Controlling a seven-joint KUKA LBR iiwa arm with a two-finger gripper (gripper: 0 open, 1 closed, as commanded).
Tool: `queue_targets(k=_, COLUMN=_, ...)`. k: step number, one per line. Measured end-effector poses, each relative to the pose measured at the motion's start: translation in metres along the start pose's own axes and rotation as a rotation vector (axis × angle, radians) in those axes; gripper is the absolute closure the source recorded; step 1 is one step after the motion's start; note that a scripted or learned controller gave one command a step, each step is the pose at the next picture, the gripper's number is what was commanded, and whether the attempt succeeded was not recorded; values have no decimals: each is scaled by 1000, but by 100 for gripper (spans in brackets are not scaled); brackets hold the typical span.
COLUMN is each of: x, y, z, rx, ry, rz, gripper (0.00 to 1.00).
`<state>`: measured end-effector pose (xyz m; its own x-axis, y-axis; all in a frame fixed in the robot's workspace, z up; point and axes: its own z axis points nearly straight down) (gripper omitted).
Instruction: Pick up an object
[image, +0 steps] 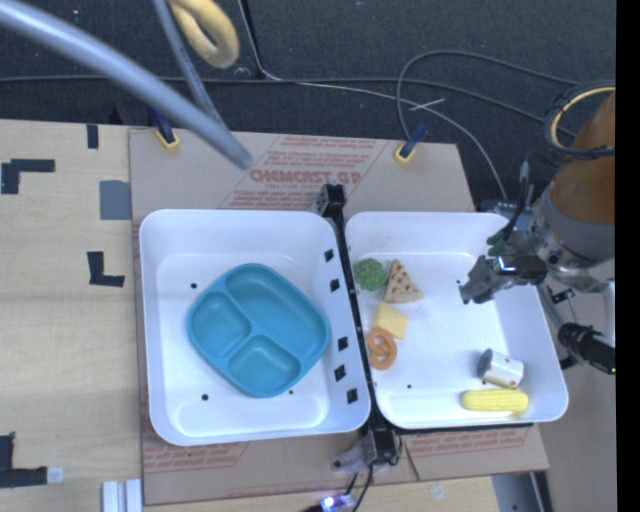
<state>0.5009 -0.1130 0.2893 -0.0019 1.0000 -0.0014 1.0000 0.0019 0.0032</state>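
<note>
White plastic is what we look down on: two shallow bins side by side on a cardboard sheet (300, 165), and we pick out the left bin (160, 300) with a blue sectioned plate (258, 328) lying in it, tilted a little against the bin's lines.

Over to the right bin (440, 400), where the pickable things lie. Along its left wall we see a green broccoli piece (370, 273) just beside a pizza slice (402, 284), with a yellow cheese wedge (391, 322) below them and a pretzel (380, 348) touching the wedge's lower edge. Near the bin's front right corner sit a small grey and white can (500, 369) and, just in front of it, a yellow corn cob (494, 401).

And the arm, reaching in from the right: the gripper (478, 285) hangs at the right bin's far right part, well apart from every item. We cannot tell how the gripper is set; it reads as a dark blur, and we see nothing in it.
</note>
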Motion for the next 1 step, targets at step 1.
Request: queue_targets(k=1, x=42, y=29, z=4, rx=5, ry=1, rz=-4, gripper=100)
